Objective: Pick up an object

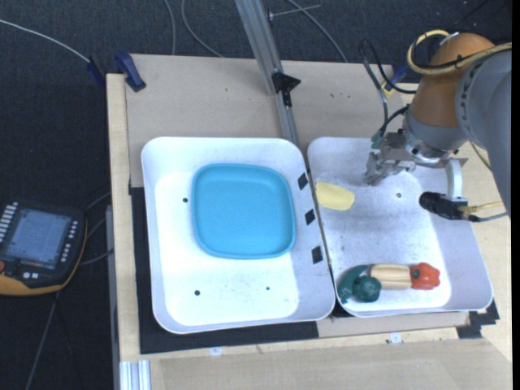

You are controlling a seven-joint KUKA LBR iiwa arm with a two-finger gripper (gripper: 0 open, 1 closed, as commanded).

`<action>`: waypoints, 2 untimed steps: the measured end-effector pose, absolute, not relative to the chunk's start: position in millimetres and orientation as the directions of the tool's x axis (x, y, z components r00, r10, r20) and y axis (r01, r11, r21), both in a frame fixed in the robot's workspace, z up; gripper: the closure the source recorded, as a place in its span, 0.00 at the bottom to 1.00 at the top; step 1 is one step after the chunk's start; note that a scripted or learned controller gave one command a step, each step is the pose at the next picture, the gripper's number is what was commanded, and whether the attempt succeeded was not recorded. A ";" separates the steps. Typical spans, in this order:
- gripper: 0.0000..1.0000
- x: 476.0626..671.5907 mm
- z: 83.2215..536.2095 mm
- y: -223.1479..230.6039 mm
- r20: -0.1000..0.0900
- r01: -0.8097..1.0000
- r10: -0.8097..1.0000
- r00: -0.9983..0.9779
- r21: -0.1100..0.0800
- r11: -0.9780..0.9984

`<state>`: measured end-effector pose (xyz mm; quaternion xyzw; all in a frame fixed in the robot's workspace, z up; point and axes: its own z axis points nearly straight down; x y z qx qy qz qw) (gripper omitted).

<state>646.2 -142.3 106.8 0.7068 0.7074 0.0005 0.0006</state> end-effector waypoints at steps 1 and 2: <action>1.00 643.8 151.6 -137.4 -0.001 1.000 1.000 -0.001 0.005 0.001; 1.00 645.0 205.0 -137.4 -0.001 1.000 1.000 0.000 0.006 0.000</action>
